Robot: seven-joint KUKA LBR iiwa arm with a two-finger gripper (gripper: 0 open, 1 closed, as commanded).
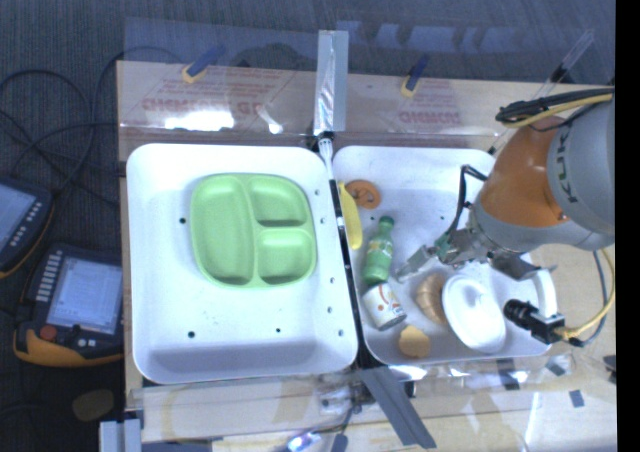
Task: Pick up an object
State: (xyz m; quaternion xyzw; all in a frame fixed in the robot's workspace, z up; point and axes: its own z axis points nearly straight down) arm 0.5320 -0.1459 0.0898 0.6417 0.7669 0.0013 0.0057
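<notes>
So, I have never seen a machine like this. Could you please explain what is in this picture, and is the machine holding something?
It is one photo, taken from a camera fixed above a bench. The grey and orange shape at the right is a robot arm; its gripper reaches into the right bin. That bin holds a green bottle, a yellow banana, a white cup, a small jar and some round brownish pieces. The left bin holds a green divided tray. Nothing visibly sits between the fingers, so I would not say it holds anything.
</notes>
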